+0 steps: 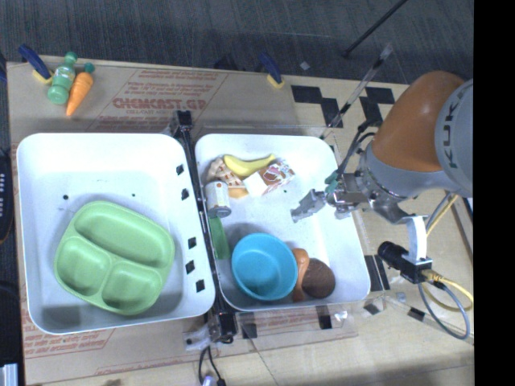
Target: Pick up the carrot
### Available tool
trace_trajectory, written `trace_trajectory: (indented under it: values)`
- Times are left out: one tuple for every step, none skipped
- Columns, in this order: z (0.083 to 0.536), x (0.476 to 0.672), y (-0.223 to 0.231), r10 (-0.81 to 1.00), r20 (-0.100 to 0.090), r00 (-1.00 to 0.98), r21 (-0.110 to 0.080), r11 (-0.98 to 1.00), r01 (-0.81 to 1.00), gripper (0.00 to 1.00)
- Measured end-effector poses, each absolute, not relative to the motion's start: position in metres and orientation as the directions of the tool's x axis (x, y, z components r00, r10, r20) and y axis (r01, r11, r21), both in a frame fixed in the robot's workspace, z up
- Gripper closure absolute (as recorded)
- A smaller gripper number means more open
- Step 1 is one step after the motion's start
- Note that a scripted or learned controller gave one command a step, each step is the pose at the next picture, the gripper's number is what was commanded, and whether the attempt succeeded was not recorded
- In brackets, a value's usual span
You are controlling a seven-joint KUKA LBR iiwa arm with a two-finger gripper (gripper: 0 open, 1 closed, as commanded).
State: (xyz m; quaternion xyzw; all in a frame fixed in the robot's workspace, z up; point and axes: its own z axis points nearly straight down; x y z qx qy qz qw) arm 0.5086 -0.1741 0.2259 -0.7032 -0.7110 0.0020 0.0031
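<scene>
Up in the far left corner of the bench, outside both bins, sits the carrot, lying on the brown board with its leafy end pointing away from me and a small green bottle touching its left side. A blue clip is just beyond those two.

My gripper is nowhere near it. It's hanging over the right bin, around the middle of it, with the arm coming in from the right, orange band and all. So the carrot is well apart from the gripper, off to the left and further back, past the whole left bin. From this angle I honestly can't tell how the gripper is set, and I see nothing caught in it.

Stuff in the right bin: a banana at the back, a packet just right of it, a can by the left wall, a blue bowl at the front, and a brown ball near the front right corner beside the bowl. The gripper sits right of the packet, above bare bin floor.

The left bin has a green divided tray lying flat in it.
</scene>
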Motion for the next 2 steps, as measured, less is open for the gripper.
trace_trajectory:
  values:
    - [0.092, 0.499, -0.162, 1.000, 0.002, -0.018, -0.005, 0.018, 1.000, 0.00]
    - [0.092, 0.477, -0.202, 0.935, 0.007, -0.356, -0.006, 0.356, 0.935, 0.00]
